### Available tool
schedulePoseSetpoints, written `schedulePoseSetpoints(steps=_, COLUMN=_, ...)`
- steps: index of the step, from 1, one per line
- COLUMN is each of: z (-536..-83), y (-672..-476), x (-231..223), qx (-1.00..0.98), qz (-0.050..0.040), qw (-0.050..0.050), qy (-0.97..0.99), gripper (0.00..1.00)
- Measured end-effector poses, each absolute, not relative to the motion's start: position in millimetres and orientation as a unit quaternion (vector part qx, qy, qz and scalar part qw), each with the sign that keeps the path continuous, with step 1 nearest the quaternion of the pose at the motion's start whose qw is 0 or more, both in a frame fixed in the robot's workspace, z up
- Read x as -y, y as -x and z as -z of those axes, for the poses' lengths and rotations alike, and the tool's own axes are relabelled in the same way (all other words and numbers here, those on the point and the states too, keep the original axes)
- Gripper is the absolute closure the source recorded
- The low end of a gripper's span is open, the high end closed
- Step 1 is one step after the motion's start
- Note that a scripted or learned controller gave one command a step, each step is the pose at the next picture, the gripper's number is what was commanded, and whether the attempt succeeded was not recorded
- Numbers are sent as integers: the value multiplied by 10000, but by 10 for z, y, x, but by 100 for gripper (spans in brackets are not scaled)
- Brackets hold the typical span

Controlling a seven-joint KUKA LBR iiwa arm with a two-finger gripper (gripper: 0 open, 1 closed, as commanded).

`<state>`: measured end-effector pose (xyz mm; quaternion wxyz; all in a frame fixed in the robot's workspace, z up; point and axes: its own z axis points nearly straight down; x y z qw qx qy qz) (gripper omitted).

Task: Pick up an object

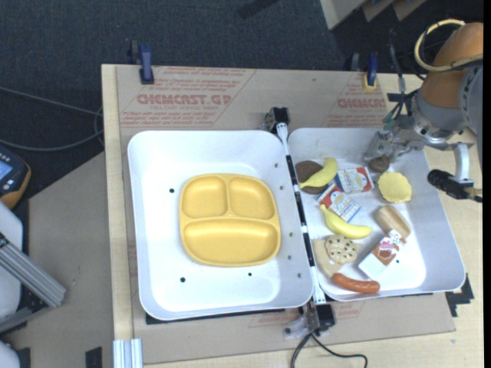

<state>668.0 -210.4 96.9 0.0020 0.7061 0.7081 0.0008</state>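
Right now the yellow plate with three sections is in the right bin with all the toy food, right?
Not quite. The camera view shows the yellow plate alone in the left bin. The toy food, like the bananas, lies in the right bin.

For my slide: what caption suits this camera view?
Gripper above toy food in the right bin; yellow tray in the left.

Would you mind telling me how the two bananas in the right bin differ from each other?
The upper banana lies near the bin's left wall, resting partly over a dark brown round piece; the lower banana lies nearer the middle, just below a small red and white packet. The upper one slants up to the right; the lower one slants down to the right. Both are yellow, curved and similar in size.
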Motion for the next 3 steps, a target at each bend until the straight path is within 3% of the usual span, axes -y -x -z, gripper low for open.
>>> schedulePoseSetpoints(steps=1, z=-1632, y=-5938, x=1437, qx=-7085, qz=-6, qw=-15, qy=-7057, gripper=100)
schedulePoseSetpoints(steps=2, z=-2187, y=-5987, x=639, qx=-7104, qz=-34, qw=23, qy=-7038, gripper=100)
schedulePoseSetpoints(steps=3, z=-2417, y=-5596, x=201, qx=-7091, qz=-5, qw=-17, qy=-7051, gripper=100)
